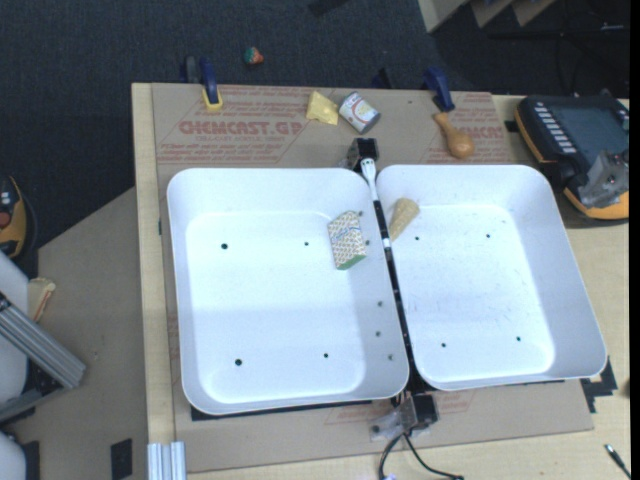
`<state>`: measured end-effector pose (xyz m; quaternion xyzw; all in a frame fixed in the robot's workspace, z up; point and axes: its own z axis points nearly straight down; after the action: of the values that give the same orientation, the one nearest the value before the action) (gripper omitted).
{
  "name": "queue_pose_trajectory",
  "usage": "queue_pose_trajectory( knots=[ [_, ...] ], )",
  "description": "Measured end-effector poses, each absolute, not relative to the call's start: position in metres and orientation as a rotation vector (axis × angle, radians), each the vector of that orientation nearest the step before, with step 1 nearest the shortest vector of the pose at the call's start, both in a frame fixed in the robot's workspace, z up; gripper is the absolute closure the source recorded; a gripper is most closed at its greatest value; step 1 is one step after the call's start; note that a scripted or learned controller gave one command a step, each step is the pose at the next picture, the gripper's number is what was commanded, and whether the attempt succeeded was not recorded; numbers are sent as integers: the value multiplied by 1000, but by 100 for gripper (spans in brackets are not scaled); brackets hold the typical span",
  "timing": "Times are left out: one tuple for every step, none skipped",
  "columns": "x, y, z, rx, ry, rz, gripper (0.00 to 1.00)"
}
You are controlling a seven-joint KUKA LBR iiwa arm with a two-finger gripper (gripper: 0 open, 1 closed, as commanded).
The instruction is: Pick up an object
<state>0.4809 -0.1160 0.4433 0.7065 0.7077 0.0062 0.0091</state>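
A patterned small box (347, 239) lies in the left bin (200, 193) by the divider; a tan cone-shaped piece (402, 214) rests just across in the right bin (560, 258). No view of the fingers, so their state cannot be told.

A robotics lab: two white bins (480, 368) clamped on a cardboard-topped bench (250, 118), a teach pendant (575, 138) at its right edge, dark carpet (100, 28) beyond.

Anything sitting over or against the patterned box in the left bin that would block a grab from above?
Nothing visible. The box lies alone near the left bin's right wall, top uncovered; that wall beside it could crowd a finger.
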Motion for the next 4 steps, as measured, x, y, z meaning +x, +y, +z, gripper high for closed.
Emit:
queue_pose_trajectory(
  knots=[
    [495, -231, 542, 2219, 2197, 3, 100],
    [540, -222, 389, 2230, 2232, -9, 100],
    [520, -198, 278, 2230, 2231, -8, 100],
    [478, -200, 431, 2209, 2210, 11, 100]
  ],
)
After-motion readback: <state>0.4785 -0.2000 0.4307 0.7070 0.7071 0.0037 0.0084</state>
